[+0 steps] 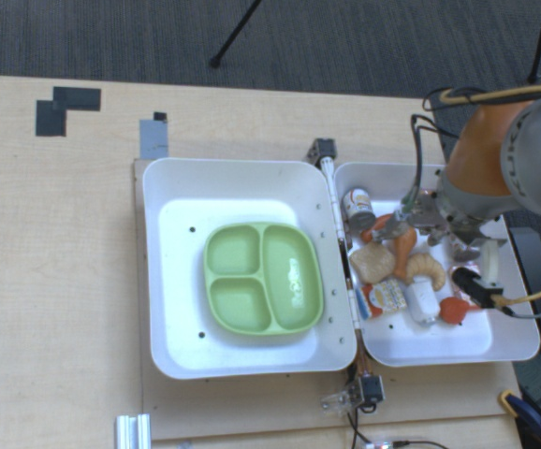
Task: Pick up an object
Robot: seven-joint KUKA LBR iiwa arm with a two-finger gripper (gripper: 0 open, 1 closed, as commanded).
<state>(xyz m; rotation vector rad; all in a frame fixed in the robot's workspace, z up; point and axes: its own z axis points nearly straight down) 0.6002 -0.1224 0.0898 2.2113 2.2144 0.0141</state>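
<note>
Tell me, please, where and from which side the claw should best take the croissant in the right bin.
Probably grip the croissant across its thick middle, coming from straight above: it lies flat and curved, with a carrot close on its left and a white bottle just below, so side access looks crowded.

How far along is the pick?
Done: the arm has reached over the right bin. In hand: nothing I can see; the gripper sits low among the food items by the carrot. Left: grasp and lift. The green tray sits in the left bin.
</note>
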